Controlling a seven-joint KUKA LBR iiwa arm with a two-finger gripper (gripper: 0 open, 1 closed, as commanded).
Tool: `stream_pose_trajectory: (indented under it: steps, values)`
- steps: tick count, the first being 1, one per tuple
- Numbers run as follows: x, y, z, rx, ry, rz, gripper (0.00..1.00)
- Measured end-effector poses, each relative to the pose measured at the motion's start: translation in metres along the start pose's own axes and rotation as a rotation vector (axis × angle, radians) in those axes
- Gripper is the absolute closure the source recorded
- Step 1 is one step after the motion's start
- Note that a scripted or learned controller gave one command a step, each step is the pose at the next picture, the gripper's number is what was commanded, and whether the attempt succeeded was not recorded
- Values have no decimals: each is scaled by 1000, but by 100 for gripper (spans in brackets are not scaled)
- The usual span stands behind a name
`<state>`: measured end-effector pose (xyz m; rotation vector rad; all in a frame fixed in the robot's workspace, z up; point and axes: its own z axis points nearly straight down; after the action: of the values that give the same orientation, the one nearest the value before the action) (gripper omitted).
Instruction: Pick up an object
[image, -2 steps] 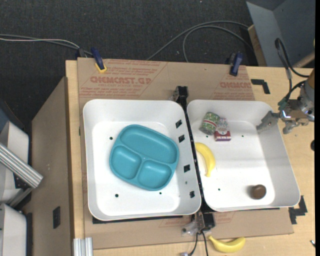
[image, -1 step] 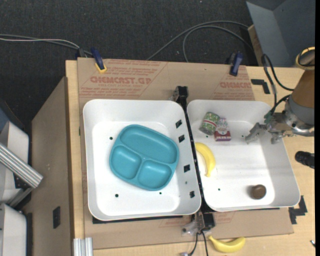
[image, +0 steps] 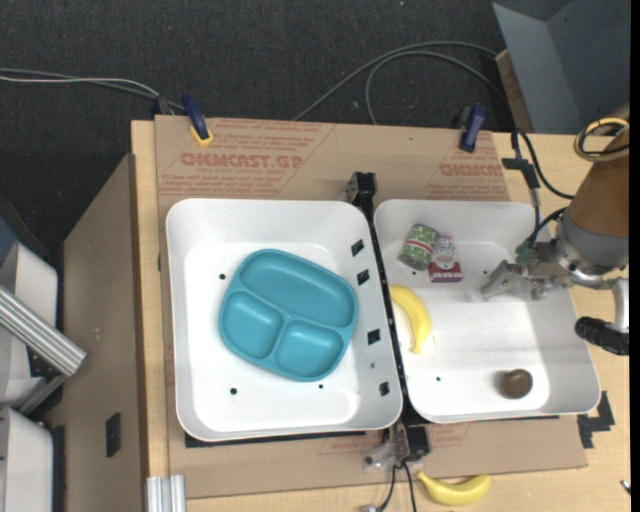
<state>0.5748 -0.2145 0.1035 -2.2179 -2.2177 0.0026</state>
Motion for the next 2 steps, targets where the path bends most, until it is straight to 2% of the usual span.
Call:
stream_pose_trajectory:
  steps: [1,2]
  values:
    - [0,2,-14,-6,-1,-1,100]
    - [-3,8,-59,-11,-5,-1,100]
